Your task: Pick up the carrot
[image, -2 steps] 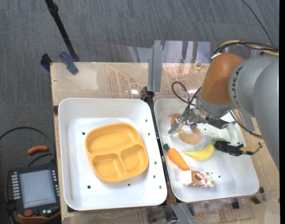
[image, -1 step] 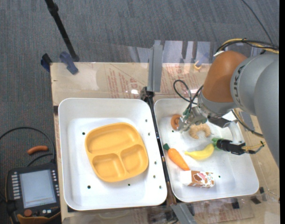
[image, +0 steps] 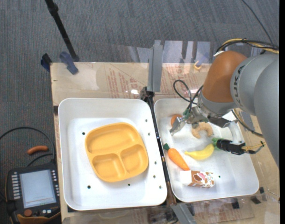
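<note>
The carrot (image: 178,158), orange with a green top, lies in the right bin (image: 245,181) near its left wall, pointing toward the front right. My gripper (image: 181,123) hangs over the back left part of that bin, a short way behind the carrot and apart from it. A small orange piece (image: 174,119) sits right beside the gripper's tip.
Around the carrot in the right bin lie a yellow banana (image: 201,151), a tan pastry-like piece (image: 202,131) and a small brown and white carton (image: 201,178). The left bin (image: 72,120) holds a yellow divided plate (image: 116,151).
</note>
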Motion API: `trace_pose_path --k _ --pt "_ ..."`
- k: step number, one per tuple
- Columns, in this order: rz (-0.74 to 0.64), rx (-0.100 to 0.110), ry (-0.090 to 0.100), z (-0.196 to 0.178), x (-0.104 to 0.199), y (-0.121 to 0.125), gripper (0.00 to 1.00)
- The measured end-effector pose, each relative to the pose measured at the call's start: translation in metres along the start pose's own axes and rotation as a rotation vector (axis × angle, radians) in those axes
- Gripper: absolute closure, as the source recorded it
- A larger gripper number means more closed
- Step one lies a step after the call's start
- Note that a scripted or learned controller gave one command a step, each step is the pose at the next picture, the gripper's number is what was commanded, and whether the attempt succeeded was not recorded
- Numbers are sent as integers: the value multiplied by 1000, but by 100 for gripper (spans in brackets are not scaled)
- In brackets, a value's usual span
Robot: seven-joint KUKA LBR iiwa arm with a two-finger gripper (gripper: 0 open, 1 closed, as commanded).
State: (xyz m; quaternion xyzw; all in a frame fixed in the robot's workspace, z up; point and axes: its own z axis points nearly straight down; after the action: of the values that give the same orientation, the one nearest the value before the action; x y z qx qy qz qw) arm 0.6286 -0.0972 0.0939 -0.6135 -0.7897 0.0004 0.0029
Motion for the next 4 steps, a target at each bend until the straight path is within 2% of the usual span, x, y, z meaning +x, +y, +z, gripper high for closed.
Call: trace_pose_path --k 1,2,3,4 --pt "-89 0 -1 9 27 -66 0" --pt "80 0 0 9 21 -115 0" --pt "-381 0 -1 9 47 -145 0" --pt "-372 2 3 2 45 -146 100"
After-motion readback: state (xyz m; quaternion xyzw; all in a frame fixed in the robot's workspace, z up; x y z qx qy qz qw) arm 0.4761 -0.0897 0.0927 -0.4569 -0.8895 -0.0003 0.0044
